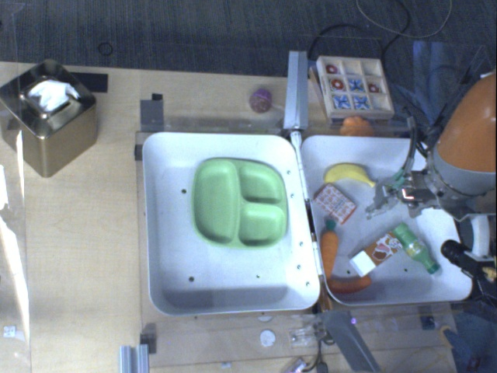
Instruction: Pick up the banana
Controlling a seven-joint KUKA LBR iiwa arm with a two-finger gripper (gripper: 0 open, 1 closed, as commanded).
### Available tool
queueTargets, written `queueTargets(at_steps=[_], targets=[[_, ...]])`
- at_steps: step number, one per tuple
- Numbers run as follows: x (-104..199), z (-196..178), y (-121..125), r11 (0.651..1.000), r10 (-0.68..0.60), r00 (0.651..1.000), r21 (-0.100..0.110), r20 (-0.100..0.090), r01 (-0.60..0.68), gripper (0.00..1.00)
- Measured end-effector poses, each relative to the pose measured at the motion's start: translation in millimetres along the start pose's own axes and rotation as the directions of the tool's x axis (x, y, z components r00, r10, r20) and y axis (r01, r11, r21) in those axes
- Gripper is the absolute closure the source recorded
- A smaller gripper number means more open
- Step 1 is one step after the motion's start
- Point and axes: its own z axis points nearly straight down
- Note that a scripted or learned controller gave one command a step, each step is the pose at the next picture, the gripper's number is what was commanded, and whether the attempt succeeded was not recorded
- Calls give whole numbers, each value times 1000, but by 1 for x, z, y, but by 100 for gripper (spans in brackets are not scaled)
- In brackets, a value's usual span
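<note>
Banana lying free in the right bin, just left of the pincer.

Well left of the pincer [390, 195], a green divided tray [238, 201] is seen in the left bin [167, 231]. In the right bin [450, 282], the banana [349, 175] is found near the pincer's left, untouched, with a small printed card [335, 203] below it. A carrot [330, 249] lies lower left, a green bottle [415, 248] just below. The pincer's 2 fingers appear slightly parted; nothing is seen between them.
</note>
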Motion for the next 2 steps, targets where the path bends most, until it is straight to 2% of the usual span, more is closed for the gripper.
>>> queueTargets(at_steps=[1,2], targets=[[31,24,81,986,167,986,0,0,-167,0],[26,103,130,993,121,993,-6,1,-121,0]])
